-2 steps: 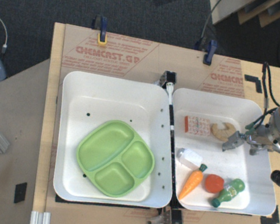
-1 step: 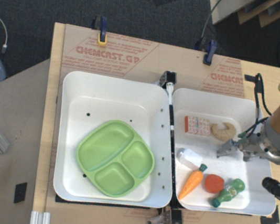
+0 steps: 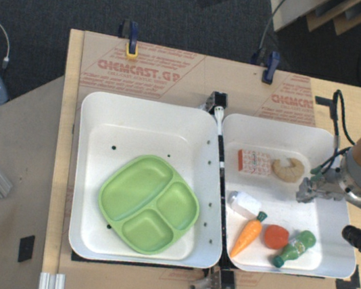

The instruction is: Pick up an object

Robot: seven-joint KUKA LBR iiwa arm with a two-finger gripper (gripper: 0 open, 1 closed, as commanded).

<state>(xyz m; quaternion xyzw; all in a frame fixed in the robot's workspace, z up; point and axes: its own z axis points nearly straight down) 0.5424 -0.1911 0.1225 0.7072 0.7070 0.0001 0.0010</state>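
Green tray (image 3: 149, 202) in left bin (image 3: 89, 159)

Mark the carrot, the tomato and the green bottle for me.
carrot (image 3: 247, 235), camera view, middle of its orange body.
tomato (image 3: 275, 236), camera view, centre of the red top.
green bottle (image 3: 295, 248), camera view, mid-body.

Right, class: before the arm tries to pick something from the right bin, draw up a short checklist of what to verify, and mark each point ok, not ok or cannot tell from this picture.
1. Objects lie in the right bin: ok; carrot, tomato, green bottle, bagel.
2. Claw is over the right bin: ok, near its right side.
3. Claw directly above a target: not ok; it sits over bare floor right of the bagel.
4. Claw open: cannot tell.
5. Target stands apart: not ok for tomato and green bottle, which look touching; ok for bagel.
6. Green divided plate is out of the way: ok, in the left bin.
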